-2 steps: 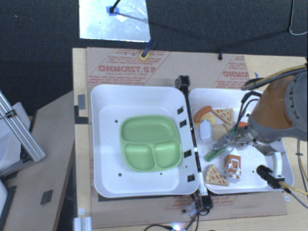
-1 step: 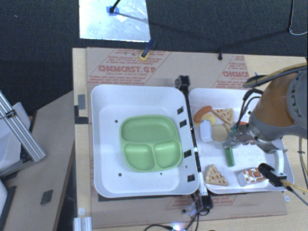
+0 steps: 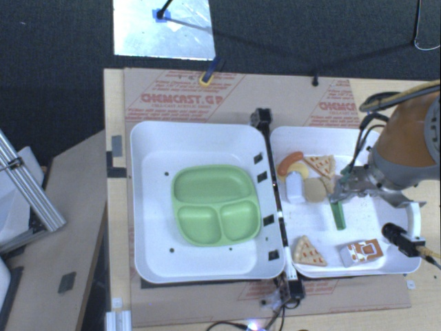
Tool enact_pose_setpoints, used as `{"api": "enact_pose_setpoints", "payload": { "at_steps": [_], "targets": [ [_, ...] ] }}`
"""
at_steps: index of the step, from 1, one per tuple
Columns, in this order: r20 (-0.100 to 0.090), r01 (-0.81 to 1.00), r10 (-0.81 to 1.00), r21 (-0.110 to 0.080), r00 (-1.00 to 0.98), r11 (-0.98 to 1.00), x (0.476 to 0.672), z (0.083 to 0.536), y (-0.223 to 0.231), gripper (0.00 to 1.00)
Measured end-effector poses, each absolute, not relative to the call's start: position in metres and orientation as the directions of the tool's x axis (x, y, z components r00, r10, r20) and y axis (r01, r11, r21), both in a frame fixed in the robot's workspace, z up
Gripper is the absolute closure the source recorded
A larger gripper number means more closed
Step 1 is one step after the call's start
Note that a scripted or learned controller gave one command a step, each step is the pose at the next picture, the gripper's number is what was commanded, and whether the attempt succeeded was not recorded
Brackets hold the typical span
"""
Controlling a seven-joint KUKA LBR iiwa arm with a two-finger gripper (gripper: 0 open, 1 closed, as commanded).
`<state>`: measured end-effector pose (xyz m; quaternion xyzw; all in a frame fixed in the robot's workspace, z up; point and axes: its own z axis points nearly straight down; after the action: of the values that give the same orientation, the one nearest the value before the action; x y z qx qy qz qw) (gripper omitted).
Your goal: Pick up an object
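Jaws pinch slim green stick (image 3: 339,214); gripper (image 3: 338,197) over rt bin (image 3: 344,136).

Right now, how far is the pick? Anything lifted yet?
Nothing looks lifted. The pincer is down in the right bin, at the top end of the green stick, which seems to lie on the bin floor. Whether it's gripped isn't clear. Left: a firm grasp and the lift. The green tray sits in the left bin.

Claw (image 3: 339,197) low, wrist bent leftward
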<state>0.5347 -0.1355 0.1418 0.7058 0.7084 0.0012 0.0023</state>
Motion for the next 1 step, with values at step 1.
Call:
{"api": "enact_pose_setpoints", "payload": {
  "at_steps": [1],
  "targets": [
    [-0.002,1.000,1.000,0.007,-0.003,0.003,0.5407,0.1928,-0.1452,1.00]
  ]
}}
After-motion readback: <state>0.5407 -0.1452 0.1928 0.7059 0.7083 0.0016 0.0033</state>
